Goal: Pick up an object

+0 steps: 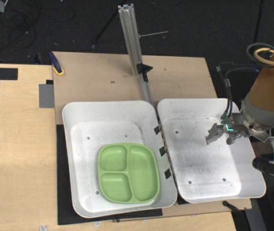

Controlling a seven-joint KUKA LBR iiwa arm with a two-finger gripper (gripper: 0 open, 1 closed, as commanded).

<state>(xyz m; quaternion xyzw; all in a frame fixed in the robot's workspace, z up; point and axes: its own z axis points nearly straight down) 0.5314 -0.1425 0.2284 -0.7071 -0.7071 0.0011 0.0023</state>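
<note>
Green plate (128,173), three compartments, sits in left bin (79,124) toward its near edge. My gripper (219,134) hangs over right bin (199,182), right side; finger spread unreadable.

No writing, label, brand, number or sign can be read anywhere in the camera view.
</note>
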